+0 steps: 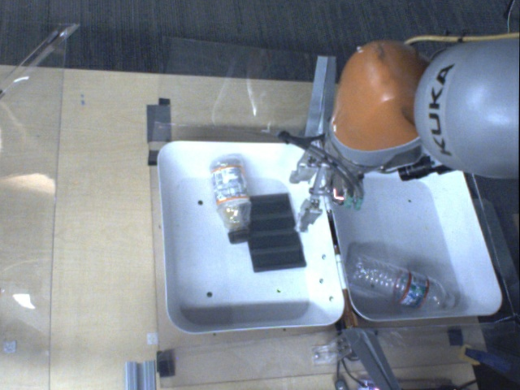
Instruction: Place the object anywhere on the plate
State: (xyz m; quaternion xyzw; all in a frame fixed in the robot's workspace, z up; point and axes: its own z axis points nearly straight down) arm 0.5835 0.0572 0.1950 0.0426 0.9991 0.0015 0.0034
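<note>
Hand (313, 195) over the left bin's (183, 299) right edge, fingers hard to make out, grip state impossible to tell. Small jar (228, 188) lying in that bin, touching a black ridged block (274, 231). Clear plastic bottle (396, 282) lying in the right bin (479, 242).

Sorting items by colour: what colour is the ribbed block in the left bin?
Black, seen in the camera view: ribbed block, beside a clear jar.

Two white bins (175, 218) on a pale wood bench (81, 218); a ribbed black block (275, 232), a clear orange-labelled jar (228, 187), a clear blue-labelled bottle (398, 284), and a grey, orange-banded arm (422, 104).
</note>
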